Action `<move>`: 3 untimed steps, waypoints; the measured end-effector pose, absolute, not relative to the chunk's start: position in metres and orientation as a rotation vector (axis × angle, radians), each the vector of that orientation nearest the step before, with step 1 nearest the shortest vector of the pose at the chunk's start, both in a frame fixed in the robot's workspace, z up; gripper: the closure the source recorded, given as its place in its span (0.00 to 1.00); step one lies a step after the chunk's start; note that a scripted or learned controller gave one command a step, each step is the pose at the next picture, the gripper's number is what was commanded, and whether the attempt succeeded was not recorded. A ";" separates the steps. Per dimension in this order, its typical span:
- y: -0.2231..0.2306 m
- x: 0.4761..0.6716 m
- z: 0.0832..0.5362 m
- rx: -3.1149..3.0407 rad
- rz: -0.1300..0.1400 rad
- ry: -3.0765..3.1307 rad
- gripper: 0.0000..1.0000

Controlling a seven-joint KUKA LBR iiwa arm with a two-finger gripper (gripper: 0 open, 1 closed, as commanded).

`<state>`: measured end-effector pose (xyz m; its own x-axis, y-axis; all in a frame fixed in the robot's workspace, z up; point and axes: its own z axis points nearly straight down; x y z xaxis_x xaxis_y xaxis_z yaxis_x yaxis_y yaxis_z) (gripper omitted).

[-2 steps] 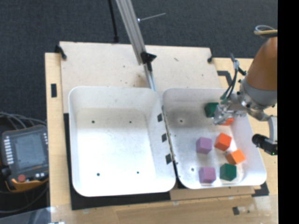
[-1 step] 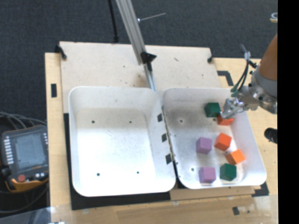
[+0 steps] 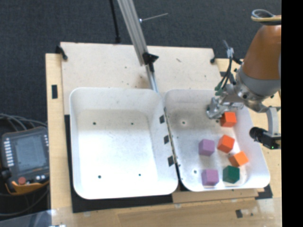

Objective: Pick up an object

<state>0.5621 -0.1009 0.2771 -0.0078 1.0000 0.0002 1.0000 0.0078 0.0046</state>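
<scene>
Orange cube (image 3: 228,119), the top one in the right bin (image 3: 189,103), is the piece to watch, and it sits right at the tip of the gripper (image 3: 215,109). The arm (image 3: 262,56) leans in over the bin's far corner, its metal end low over the floor. From the gripper's end the cube lies just to the side toward the arm's own base and a touch nearer the camera, close enough that the two look as if they touch, though I can't be sure of contact from this slant. Whether the gripper is spread or closed, I cannot tell; the metal there is a blur of grey, and nothing shows the cube pinched.

The cube is squarish, so no long axis to line up with; what matters is that sideways offset. My read: the grasp is not yet secured, and the coming move needs the tip centred over that cube, not beside it.

Further from the tip, toward the camera, sit another orange block (image 3: 226,143), a third orange one (image 3: 238,159), two purple cubes (image 3: 206,147) (image 3: 209,177) and a green cube (image 3: 231,174), all well apart from the tip. Left bin (image 3: 118,96) lies on the opposite side, away from the action.
</scene>
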 end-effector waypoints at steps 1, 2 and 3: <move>-0.059 0.562 0.274 2.214 0.001 2.228 1.00; -0.009 0.558 0.256 2.214 0.000 2.230 1.00; 0.045 0.558 0.262 2.212 0.003 2.231 1.00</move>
